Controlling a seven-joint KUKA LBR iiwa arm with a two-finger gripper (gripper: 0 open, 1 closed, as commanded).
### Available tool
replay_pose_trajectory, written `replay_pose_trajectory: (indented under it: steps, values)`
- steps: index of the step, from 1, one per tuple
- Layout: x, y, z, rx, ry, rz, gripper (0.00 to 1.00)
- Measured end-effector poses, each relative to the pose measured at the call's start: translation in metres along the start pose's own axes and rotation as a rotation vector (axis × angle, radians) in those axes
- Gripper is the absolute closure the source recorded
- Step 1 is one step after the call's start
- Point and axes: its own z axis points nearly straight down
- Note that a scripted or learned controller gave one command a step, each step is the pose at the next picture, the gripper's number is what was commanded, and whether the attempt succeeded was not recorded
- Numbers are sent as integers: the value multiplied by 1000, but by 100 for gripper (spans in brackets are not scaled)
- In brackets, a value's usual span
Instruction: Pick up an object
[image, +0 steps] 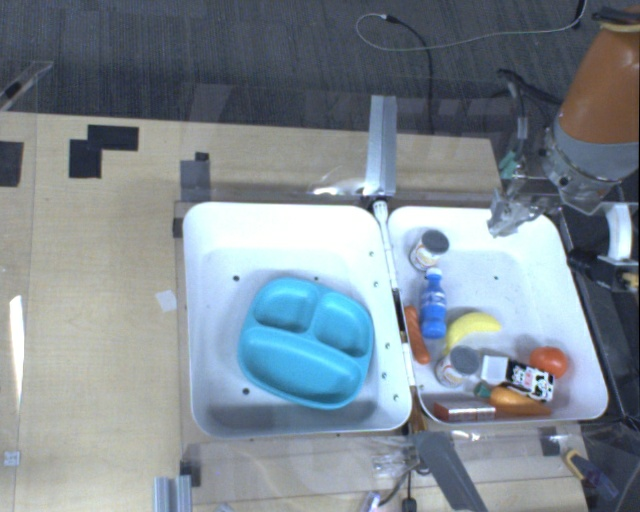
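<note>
**Robot arm poised over the far corner of a cluttered bin**

The right bin (560, 300) holds a blue bottle (433, 308), banana (472, 327), tomato (549, 361) and carrot (417, 336), crowded along its left wall and lower edge; its upper right floor is bare. The left bin (205, 300) holds a blue divided plate (305, 341). From upper right, the arm (600, 90) hangs its gripper (512, 218) above the right bin's top rim; whether the pincer is apart or together cannot be made out.

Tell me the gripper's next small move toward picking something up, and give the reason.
Probably shift the gripper from the right bin's far corner toward the objects clustered nearer the camera, such as the blue bottle or yellow banana. It sits over bare bin floor with nothing beneath it to grasp.
</note>
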Motion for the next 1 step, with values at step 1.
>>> replay_pose_trajectory:
  steps: [1]
  values:
    - [9,54,-106,-7,-1,19,100]
